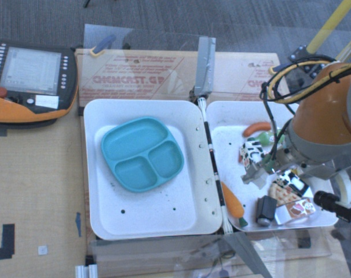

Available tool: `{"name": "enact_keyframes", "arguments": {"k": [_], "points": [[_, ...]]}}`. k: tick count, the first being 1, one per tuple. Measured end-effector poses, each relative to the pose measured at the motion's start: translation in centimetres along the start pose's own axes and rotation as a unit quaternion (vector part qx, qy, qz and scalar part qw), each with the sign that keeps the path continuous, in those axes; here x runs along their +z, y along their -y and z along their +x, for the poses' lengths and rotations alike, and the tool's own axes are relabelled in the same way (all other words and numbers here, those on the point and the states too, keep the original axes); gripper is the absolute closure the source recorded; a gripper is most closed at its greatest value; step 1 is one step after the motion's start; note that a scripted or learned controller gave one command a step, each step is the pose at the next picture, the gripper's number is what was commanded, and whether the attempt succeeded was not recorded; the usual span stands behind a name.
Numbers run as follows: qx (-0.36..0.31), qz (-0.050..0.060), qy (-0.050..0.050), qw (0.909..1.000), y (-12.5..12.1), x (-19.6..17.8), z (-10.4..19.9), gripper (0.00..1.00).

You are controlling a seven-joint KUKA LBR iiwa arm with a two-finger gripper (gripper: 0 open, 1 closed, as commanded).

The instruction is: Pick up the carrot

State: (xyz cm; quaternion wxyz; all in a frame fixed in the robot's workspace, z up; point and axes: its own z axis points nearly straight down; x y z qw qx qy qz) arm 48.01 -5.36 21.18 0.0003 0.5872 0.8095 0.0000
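Grey carpet ran behind your worktop, a brown board-like surface carrying two shallow white bins side by side. Take the left bin as your landmark: its floor was speckled and matte, its corners rounded, and in its middle lay a smooth teal plate with three moulded compartments, turned at a slant. Beyond the bin's far edge you had a sheet of clear plastic with red printing, and to its far left an orange and grey teach pendant with a pale screen.

To the right of that bin, just across the shared divider, sat the right bin. Your carrot lay in its near left corner, close against the divider; it was a smooth orange tapered shape, its long axis running from far-left to near-right. You could not tell which end was the tip. Further right of it were a dark blocky object, a black-and-white patterned item, some printed cards and an orange sausage-like piece.

Your end effector hung over the right bin, apart from the carrot; whether it was clenched or released, you could not tell.
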Motion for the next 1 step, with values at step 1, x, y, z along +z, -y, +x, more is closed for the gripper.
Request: {"name": "enact_keyframes", "arguments": {"k": [1], "points": [[0.000, 0.000, 0.000, 1.0000, 0.01, 0.00, -0.01, 0.00]]}}
